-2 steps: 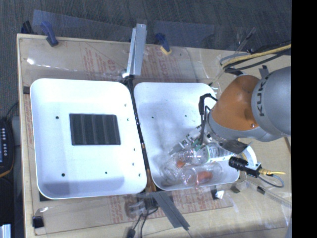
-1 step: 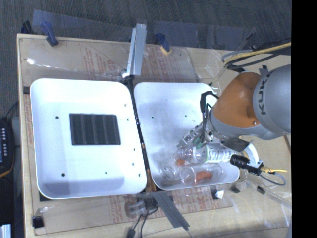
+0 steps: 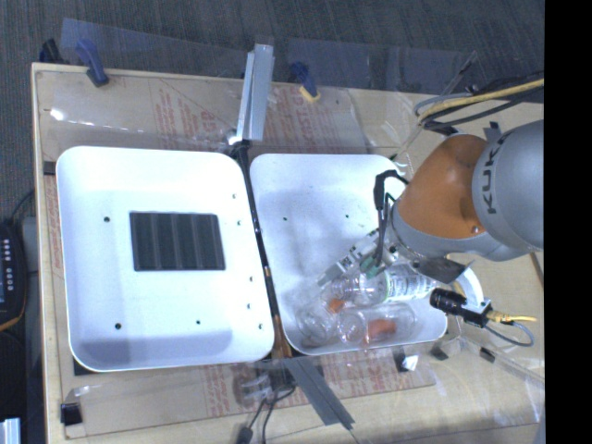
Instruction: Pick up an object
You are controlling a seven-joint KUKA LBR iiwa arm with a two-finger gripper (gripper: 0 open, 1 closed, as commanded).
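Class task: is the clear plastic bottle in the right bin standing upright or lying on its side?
Lying on its side: the clear plastic bottle stretches lengthwise across the right white bin's floor.

Light is bright and even from overhead. Both white bins are blown out: left bin (image 3: pixel 92 248) nearly pure white, right bin (image 3: pixel 305 202) slightly bluish. Soft shadow along the left bin's near edge. Glare on the clear plastic sheet (image 3: pixel 185 109) at the far side. My arm (image 3: pixel 481 202) looks soft and grainy. Clear bottles (image 3: pixel 370 294) smear together, hard to resolve.

Slanted overhead view of both bins (image 3: pixel 153 160)
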